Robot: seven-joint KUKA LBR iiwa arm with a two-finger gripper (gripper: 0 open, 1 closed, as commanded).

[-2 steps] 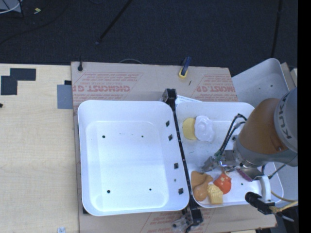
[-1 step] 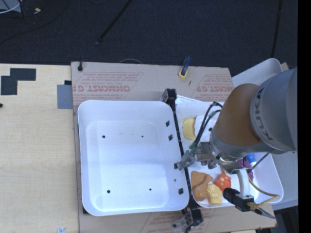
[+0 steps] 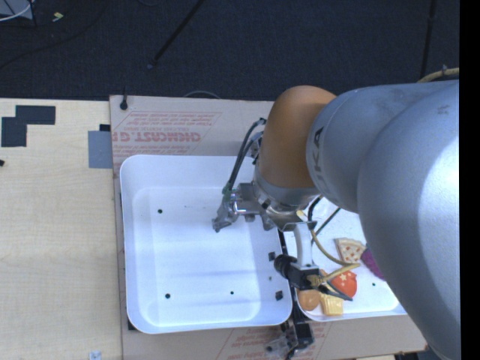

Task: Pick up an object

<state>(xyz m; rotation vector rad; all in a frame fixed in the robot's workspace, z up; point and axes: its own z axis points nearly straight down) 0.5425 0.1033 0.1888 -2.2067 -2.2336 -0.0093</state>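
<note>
My gripper (image 3: 222, 217) hangs over the upper middle of the left white bin (image 3: 142, 276), close to the wall shared with the right bin. Nothing shows at its tip. Toys lie in the right bin (image 3: 382, 300), partly hidden by the arm: a red tomato-like piece (image 3: 344, 283), a yellow block (image 3: 331, 304), an orange round piece (image 3: 308, 300), a pale pizza-slice shape (image 3: 349, 250) and a purple piece (image 3: 372, 263) at the arm's edge.
The grey arm (image 3: 390, 186) with its orange band (image 3: 289, 137) covers most of the right bin. A cardboard sheet (image 3: 165, 130) lies under both bins, with the wooden bench (image 3: 52, 238) to the left.
</note>
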